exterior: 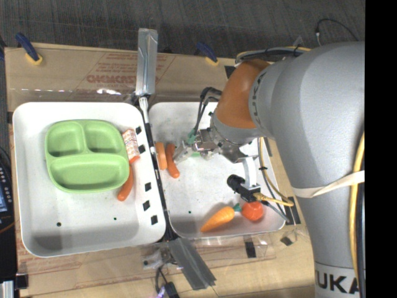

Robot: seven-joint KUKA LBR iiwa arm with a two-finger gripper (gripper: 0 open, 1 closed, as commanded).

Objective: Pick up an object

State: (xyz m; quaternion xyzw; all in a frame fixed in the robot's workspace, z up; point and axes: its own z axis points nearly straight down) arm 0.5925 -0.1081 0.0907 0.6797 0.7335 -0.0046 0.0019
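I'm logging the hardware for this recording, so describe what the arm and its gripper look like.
The arm is bulky, rounded and smooth light grey, with an orange band above the wrist. Dark "KUKA" lettering marks its lower casing. Thin black cables loop near the wrist. The gripper is a small metallic assembly, too small to tell finer detail.

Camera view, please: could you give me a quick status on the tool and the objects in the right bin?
Tool low in the right bin, finger state unclear. Two orange sausage pieces just beside it, ungrasped. Carrot and tomato at the near wall, apart from it.
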